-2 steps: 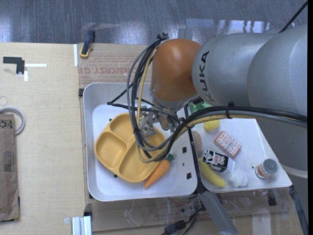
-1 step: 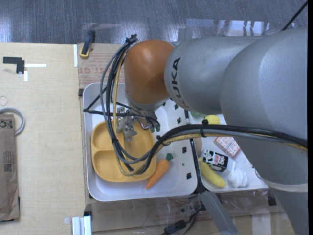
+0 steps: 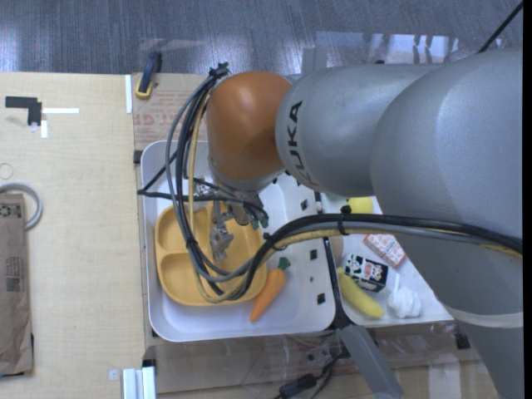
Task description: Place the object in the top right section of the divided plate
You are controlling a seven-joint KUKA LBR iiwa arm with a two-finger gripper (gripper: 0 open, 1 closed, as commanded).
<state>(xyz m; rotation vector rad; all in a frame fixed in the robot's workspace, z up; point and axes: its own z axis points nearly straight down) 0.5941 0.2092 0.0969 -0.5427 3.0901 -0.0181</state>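
The grey arm (image 3: 391, 140) is nearest the lens, filling the right and centre of the frame, with its orange band (image 3: 243, 127) just left of centre. Black cables (image 3: 184, 189) loop down from the band and sag across the plate below.

Under the band the gripper (image 3: 222, 241) hangs over the yellow divided plate (image 3: 176, 260), above the ridge between its sections. The cables and the wrist mask it, so I cannot tell whether it is open or closed, and nothing can be seen held in it.

The plate lies in the left part of the left bin (image 3: 241, 329). The carrot (image 3: 268, 293), orange with a green top, lies on the bin floor at the plate's lower right edge, just beside the rim and outside every section; whether it touches the rim I cannot tell.

In the right bin (image 3: 397, 276), at the lower right of the frame, are a banana (image 3: 362, 299), a white lump (image 3: 406, 303) just beside it, a black-and-white packet (image 3: 367, 271) and a red-and-white packet (image 3: 385, 248).

Left of the bins the pale wooden desk (image 3: 75, 223) carries a brown paper bag (image 3: 12, 289) at the frame's left edge and a small black piece (image 3: 23, 105) at the upper left. A yellow-and-black tool (image 3: 150, 75) lies near the left bin's top corner. Grey floor (image 3: 249, 15) runs across the top of the frame.
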